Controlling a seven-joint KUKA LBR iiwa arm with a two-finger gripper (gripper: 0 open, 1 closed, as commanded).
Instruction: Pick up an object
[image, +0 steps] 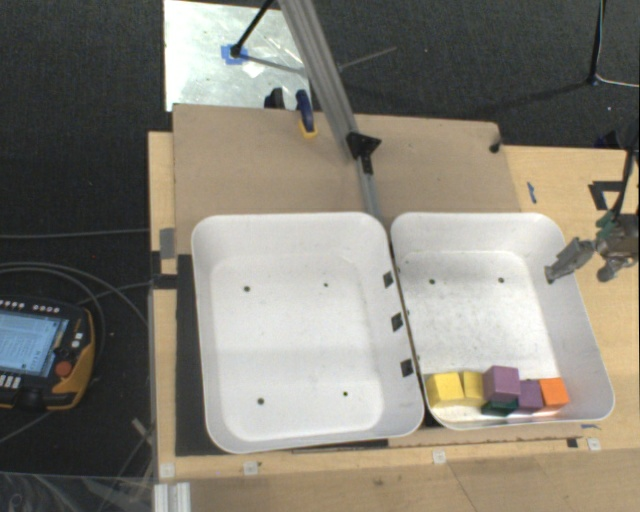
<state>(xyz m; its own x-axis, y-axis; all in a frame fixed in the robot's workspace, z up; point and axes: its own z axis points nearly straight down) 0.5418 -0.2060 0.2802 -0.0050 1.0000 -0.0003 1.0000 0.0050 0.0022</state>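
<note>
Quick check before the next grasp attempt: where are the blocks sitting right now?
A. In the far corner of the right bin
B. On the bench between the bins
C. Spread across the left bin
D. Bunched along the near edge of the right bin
D: the yellow block, purple block and orange block lie in a row against the near wall of the right bin.

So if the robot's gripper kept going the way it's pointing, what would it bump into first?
The gripper sits at the right bin's right edge, pointing left and slightly down. It would probably meet that bin's bare white floor first. The blocks lie along the near wall, out of its line. Depth is hard to judge.
</note>
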